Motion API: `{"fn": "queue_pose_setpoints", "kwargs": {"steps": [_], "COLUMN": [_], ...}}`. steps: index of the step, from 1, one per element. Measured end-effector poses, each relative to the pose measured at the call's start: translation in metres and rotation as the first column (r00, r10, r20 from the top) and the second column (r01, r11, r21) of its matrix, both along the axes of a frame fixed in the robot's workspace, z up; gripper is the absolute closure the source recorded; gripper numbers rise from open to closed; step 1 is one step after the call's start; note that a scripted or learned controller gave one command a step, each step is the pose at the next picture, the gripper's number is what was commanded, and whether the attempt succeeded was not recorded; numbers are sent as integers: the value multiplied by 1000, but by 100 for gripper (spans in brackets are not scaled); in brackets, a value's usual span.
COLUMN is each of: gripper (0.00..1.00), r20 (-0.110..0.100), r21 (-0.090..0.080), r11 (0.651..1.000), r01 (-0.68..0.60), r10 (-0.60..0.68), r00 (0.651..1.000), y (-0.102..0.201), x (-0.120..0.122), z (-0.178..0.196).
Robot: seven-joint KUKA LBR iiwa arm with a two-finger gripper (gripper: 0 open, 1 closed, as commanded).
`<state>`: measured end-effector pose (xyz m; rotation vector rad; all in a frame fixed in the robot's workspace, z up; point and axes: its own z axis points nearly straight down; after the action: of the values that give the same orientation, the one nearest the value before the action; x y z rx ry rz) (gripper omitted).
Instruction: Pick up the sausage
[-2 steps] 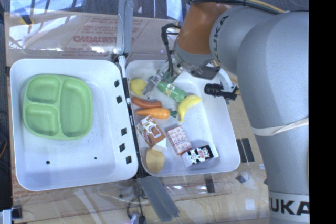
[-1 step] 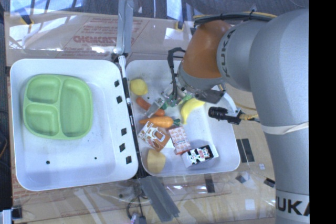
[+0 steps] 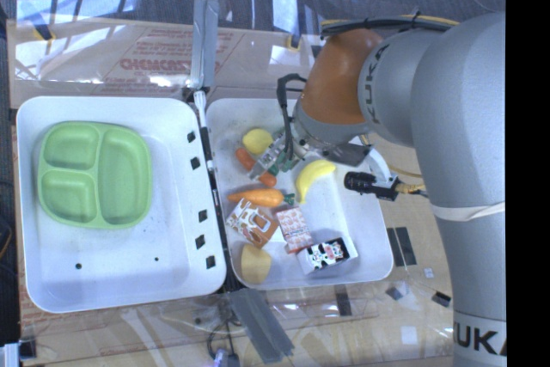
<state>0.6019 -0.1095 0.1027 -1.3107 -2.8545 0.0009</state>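
The sausage [image 3: 246,158] is a short red-orange piece lying in the right bin [image 3: 371,247], just below a yellow lemon [image 3: 256,139]. Another red-orange end [image 3: 269,180] shows on the gripper's other side; I cannot tell if it is the same piece. My gripper [image 3: 272,157] is low over this spot, reaching in from the right and covering the middle of the sausage. Nothing is visibly lifted.
The right bin also holds a carrot [image 3: 257,197], a banana [image 3: 312,176], two small cartons [image 3: 250,222] [image 3: 293,229], a cow-print milk box [image 3: 327,254] and a potato [image 3: 255,263]. A green divided plate [image 3: 94,174] lies in the left bin [image 3: 103,279].
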Motion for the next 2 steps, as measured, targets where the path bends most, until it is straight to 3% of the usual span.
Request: {"fn": "queue_pose_setpoints", "kwargs": {"steps": [1,2], "gripper": [100,100], "r20": [2,-2], "r21": [0,-1], "r11": [997,998], "r01": [81,57], "r10": [-81,-57], "r00": [997,998], "y": [51,99], "x": [26,29], "z": [125,89]}}
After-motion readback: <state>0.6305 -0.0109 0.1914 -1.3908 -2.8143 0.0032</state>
